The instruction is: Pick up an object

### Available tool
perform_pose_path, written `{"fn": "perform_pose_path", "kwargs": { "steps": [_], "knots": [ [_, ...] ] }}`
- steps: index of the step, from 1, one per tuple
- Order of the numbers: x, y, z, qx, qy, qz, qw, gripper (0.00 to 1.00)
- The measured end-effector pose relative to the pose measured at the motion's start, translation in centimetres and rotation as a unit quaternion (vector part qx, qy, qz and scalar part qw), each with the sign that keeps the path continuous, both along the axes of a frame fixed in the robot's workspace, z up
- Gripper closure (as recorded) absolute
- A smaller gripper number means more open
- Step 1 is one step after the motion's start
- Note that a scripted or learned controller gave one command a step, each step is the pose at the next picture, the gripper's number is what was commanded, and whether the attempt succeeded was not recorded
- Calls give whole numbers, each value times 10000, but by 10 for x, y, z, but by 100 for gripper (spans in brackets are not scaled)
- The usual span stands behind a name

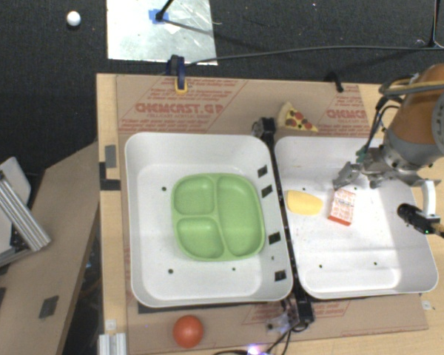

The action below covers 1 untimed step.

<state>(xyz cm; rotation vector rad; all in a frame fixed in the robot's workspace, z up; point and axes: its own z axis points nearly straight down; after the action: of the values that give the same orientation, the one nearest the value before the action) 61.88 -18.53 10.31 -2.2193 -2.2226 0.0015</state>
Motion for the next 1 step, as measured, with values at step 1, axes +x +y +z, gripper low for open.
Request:
{"fn": "perform_pose_path", "kwargs": {
  "steps": [1],
  "knots": [
    [2, 0, 14, -8, -34, 7, 10000, 100]
  ]
}}
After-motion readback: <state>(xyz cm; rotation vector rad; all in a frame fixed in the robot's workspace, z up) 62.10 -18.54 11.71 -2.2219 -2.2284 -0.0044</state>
